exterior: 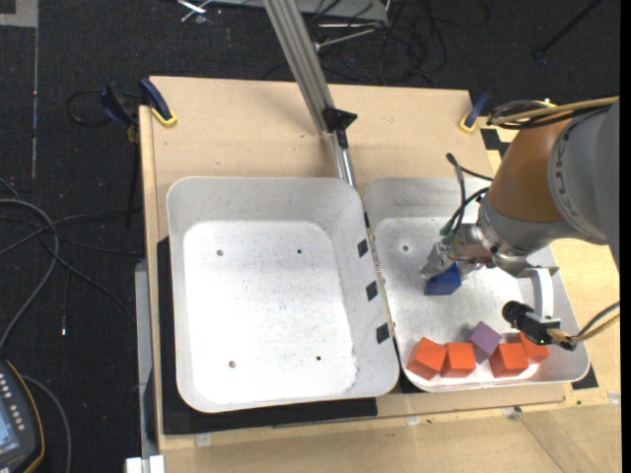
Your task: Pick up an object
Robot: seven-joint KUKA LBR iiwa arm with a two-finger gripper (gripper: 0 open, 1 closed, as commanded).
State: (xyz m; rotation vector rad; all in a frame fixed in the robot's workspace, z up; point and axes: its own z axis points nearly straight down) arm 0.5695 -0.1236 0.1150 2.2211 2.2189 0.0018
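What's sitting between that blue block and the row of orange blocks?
Only bare white bin floor separates the blue block from the orange blocks, in the camera view.

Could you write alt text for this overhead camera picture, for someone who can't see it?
A grey robot arm's end effector reaches into the right white bin, at a blue block. Three orange blocks and a purple block line that bin's near edge.

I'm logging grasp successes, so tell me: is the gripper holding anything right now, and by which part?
It cannot be told. The gripper is low in the right bin, right at the blue block, but this view doesn't show the block between its fingers.
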